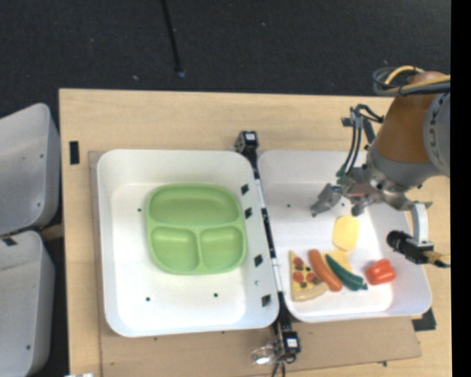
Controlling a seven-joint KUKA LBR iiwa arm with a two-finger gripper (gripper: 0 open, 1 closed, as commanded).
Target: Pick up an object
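Spread jaws, pinching nothing, hang just above a pale yellow toy (346,232) in the right bin (298,175). Gripper (342,203) and grey arm (404,144) reach in from the right. Near the bin's front lie a pizza slice (304,276), a sausage (324,269), a green pepper (346,272) and a red pepper (380,271). A green divided plate (195,228) sits in the left bin (114,234). Judged best: centre over the yellow toy, descend straight, then close, avoiding the crowded food.
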